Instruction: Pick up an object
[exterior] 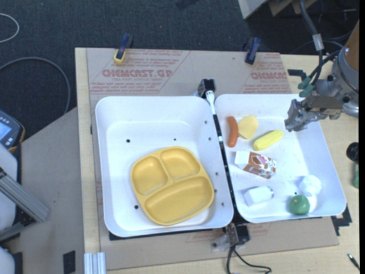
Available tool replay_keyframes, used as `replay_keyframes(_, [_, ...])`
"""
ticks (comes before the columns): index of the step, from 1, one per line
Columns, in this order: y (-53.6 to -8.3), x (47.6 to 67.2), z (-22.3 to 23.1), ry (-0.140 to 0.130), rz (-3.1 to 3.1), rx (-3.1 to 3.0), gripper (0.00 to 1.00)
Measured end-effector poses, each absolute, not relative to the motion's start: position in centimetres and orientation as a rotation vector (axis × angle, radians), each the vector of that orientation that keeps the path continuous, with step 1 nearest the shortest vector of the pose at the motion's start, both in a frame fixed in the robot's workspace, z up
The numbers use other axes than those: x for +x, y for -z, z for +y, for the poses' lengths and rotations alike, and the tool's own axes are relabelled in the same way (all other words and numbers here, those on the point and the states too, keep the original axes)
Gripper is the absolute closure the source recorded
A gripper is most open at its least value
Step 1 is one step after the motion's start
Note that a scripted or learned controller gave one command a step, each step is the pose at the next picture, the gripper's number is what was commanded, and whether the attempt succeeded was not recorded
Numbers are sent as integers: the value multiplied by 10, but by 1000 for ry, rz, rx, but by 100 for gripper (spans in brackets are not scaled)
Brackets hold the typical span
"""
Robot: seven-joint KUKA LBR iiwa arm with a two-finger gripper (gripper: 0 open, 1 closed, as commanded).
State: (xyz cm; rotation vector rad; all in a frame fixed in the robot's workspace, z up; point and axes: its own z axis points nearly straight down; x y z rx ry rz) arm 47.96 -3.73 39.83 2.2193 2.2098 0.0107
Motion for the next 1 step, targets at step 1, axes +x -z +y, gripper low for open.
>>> replay_keyframes(1, [-416, 500, 46, -10, 2229, 2208, 100])
